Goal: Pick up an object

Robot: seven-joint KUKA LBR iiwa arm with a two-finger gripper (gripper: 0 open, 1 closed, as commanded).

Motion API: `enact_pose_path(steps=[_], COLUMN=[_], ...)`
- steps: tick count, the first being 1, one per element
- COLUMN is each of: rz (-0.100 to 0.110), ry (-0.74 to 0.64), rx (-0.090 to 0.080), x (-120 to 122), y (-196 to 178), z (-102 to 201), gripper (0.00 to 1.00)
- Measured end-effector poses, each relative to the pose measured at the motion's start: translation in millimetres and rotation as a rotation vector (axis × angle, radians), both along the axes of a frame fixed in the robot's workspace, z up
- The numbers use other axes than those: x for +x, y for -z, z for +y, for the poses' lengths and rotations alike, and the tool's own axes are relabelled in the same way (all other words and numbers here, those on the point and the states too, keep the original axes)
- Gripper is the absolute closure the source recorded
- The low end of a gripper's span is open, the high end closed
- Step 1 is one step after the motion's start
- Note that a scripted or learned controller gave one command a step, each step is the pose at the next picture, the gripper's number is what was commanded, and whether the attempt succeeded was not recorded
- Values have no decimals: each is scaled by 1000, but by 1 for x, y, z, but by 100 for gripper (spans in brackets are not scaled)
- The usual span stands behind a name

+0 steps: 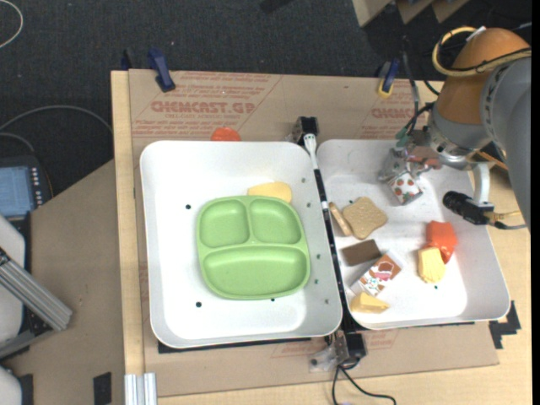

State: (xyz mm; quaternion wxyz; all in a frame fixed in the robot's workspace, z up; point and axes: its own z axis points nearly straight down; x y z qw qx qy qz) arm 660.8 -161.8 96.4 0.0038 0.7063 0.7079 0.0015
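Observation:
My gripper [400, 169] hangs low over the back of the right bin [485, 298], right above a small red-and-white packet [407, 189]. It seems to touch the packet's top, but a grip on it is not visible. Further forward in this bin lie a tan toast slice [364, 216], a thin tan stick [340, 219], a brown block [360, 251], a red-and-white carton [380, 277], a yellow wedge [369, 304], an orange-red piece [441, 236] and a yellow block [430, 266].
The left bin [169, 226] holds a green divided plate [251, 247] and a pale yellow piece [270, 192] behind it. A small orange thing [224, 135] lies on the board behind that bin. The divider [325, 226] between the bins runs near the stick.

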Motion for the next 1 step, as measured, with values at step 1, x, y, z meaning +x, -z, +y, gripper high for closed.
enact_pose_path(steps=[1], rz=[1], ry=[-6], rx=[6], x=[-27], y=[-95], z=[94], gripper=[100])
